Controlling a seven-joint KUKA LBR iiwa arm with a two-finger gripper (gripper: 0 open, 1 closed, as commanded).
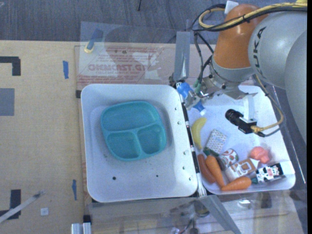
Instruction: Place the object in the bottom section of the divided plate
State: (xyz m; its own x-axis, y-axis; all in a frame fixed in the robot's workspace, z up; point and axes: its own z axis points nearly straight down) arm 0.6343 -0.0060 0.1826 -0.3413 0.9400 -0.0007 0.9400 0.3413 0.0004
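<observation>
Gripper (pixel 191 100) at right bin (pixel 278 130) top-left corner, over blue toy (pixel 184 89); can't tell grip state tbh. Teal divided plate (pixel 133 129) mid left bin (pixel 92 179). Confirm grasp first, then lift straight up.

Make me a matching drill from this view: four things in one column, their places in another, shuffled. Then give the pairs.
Things:
1. plate
2. banana
3. carrots
4. claw

Places:
A. right bin's near edge, beside small cartons
B. left bin, on its floor
C. over the divider between the bins, at the far end
D. right bin, along its left wall

Pairs: 1-B, 2-D, 3-A, 4-C
</observation>
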